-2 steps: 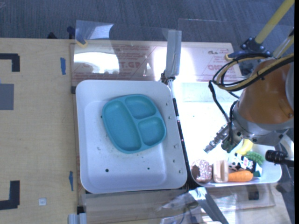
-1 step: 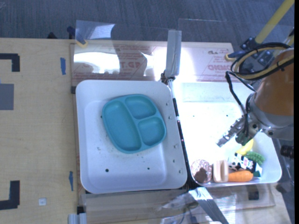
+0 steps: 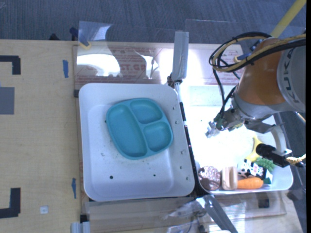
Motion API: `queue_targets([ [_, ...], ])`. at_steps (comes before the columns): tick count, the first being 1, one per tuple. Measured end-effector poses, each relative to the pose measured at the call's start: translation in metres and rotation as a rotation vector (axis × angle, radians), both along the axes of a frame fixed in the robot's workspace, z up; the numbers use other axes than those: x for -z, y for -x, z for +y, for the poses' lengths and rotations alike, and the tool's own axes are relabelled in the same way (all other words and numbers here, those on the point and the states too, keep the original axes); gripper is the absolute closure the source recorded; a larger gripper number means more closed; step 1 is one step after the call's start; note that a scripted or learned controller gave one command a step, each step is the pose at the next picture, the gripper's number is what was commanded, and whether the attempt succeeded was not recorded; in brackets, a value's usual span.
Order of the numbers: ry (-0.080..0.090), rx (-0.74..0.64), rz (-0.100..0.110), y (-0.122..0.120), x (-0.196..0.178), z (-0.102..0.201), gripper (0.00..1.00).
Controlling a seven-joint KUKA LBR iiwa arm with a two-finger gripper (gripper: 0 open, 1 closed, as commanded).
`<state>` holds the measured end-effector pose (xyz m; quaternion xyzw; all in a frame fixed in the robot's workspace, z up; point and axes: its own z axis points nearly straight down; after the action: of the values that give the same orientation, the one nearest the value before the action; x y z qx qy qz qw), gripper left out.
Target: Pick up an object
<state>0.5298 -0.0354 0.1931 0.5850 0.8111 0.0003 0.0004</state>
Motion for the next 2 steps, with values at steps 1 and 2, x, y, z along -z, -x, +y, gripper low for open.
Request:
queue_targets([
  [1, 0.003, -0.639, -0.007, -0.022, -0.062, 0.012, 1.00],
  [2, 0.001, -0.373, 0.000, -0.106, 0.006, 0.012, 1.00],
])
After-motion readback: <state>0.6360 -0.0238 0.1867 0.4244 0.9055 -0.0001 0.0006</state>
